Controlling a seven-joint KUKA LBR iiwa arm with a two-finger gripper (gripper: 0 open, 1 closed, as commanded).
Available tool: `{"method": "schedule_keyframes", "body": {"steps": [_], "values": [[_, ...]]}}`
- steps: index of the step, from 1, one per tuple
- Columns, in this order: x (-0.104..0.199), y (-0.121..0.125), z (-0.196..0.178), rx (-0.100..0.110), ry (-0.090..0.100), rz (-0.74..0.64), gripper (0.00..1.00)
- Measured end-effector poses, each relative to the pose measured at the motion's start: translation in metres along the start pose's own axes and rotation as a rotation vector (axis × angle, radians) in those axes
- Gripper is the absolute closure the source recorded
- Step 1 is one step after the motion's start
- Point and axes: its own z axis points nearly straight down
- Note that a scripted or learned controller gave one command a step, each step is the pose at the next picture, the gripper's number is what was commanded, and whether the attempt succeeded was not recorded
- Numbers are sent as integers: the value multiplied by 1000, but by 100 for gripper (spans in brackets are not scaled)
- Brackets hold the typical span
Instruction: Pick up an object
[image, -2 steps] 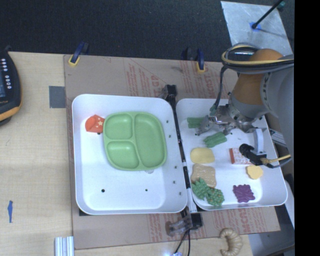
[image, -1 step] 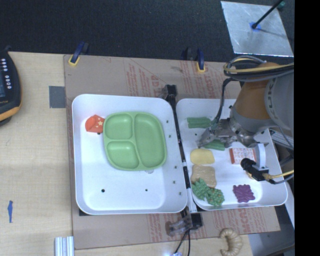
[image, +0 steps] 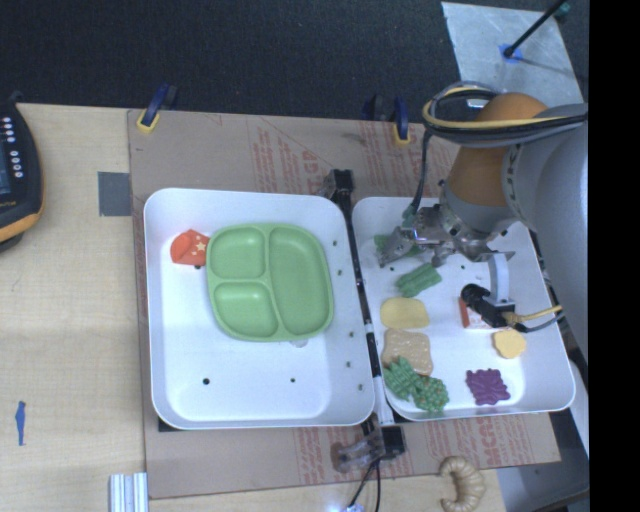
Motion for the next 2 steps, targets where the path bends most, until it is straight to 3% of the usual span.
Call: {"method": "schedule_keyframes", "body": {"steps": [1,2], "values": [[-6,25,0,1,0,0,0],[-97,22,0,1,-4,9,0]]}}
